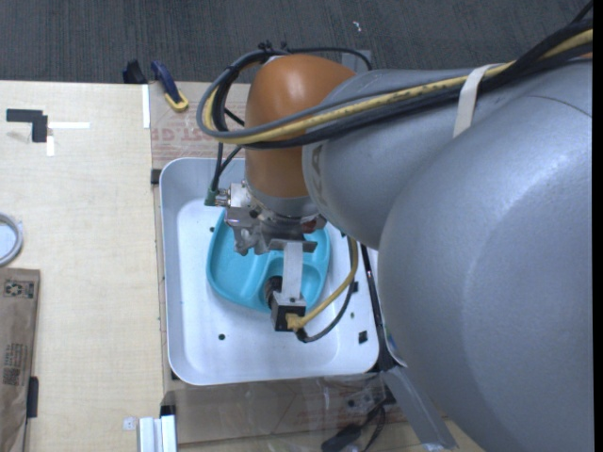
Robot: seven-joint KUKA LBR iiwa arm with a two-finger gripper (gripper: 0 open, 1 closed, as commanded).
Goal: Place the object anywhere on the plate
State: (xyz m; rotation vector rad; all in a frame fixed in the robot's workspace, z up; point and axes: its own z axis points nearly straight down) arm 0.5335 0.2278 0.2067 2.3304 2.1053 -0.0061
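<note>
A light blue plate (229,269) lies in the white bin (188,337), a little left of the bin's middle. The arm's wrist and gripper (256,238) hang directly over the plate and cover most of its upper and right part. The orange band and the grey arm hide the gripper's tips, and no object shows on the bare part of the plate.
The big grey arm covers the right half of the view, including the bin's right side. Left of the bin is a pale wooden bench (75,215) with a black bracket (28,121), a clear tape roll (8,240) and a brown packet (17,342).
</note>
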